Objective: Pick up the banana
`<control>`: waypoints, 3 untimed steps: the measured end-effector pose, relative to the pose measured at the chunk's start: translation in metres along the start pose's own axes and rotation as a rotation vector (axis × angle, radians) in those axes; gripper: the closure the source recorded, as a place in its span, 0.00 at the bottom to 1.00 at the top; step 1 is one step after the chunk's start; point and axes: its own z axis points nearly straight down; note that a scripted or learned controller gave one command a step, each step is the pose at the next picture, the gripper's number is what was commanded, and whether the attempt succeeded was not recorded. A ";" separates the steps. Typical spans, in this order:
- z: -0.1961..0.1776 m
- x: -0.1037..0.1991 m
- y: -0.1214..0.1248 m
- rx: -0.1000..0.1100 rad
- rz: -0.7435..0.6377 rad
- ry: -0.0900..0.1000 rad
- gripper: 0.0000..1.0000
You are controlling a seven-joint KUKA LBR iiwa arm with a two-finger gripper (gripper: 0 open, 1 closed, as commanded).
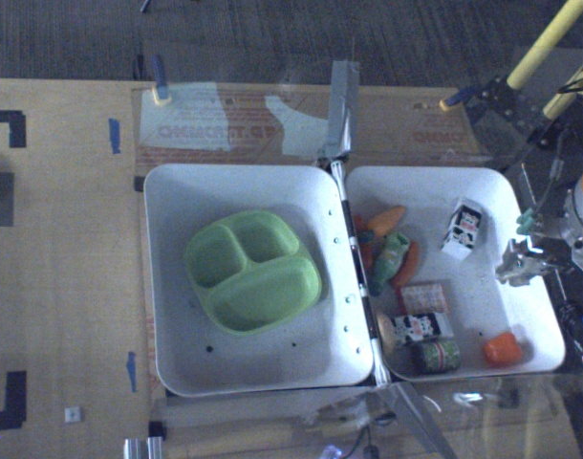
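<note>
The pincer [523,261] hovers at the right bin's [490,182] right rim; its state cannot be told. No banana is identifiable among the items. Pickup remains undone.

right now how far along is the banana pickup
Nothing looks done yet. The end effector sits at the right rim of the right bin with no item seen in it. The toys lie along that bin's left wall, and I cannot tell which is the banana. Reaching, grasping and lifting remain.

The arm [571,220] is cut off by the right edge; the banana cannot be made out.
</note>
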 end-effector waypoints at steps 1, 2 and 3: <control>0.049 0.083 0.019 0.000 -0.062 -0.001 1.00; 0.064 0.199 -0.038 0.002 -0.100 -0.003 1.00; 0.064 0.198 -0.037 0.001 -0.099 -0.003 0.00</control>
